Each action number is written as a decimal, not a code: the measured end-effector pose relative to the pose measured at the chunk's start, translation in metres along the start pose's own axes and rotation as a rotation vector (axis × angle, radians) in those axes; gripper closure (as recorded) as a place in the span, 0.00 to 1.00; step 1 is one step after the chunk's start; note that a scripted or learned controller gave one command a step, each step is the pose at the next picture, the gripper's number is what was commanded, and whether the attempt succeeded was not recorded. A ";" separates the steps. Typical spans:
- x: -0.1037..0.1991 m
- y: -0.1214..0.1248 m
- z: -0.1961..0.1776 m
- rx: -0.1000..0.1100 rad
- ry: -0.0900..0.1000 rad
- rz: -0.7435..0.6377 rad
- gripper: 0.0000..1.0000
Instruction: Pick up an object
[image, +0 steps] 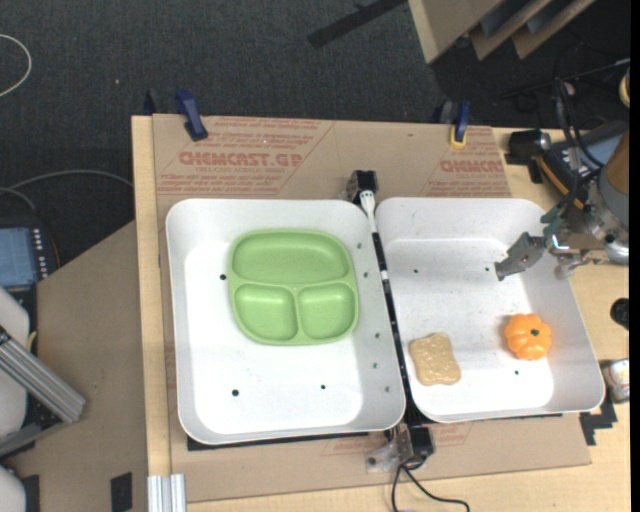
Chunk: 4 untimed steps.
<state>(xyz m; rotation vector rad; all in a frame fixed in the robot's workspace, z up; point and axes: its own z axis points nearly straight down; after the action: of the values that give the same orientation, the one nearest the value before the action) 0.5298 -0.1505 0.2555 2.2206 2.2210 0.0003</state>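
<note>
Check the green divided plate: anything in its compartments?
Empty. The green divided plate in the left bin shows bare green in all three compartments.

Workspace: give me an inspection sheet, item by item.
Surface: cardboard-topped bench bearing two white bins, left bin, right bin.
Job's things: orange pumpkin and tan cracker in right bin.
Clutter: green divided plate in left bin.
Grippers: gripper above right bin's far right, holding nothing.
Cables: cable at bench front; more at left.
Surroundings: dark carpet, blue clamps.
</note>
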 end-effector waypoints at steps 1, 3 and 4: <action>-0.052 -0.008 0.032 0.006 0.000 0.005 0.00; -0.073 -0.049 0.154 -0.001 0.000 0.001 1.00; -0.073 0.006 0.171 -0.004 -0.002 -0.003 1.00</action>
<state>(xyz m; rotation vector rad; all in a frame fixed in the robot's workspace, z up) 0.5358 -0.2233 0.0841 2.2134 2.2214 0.0026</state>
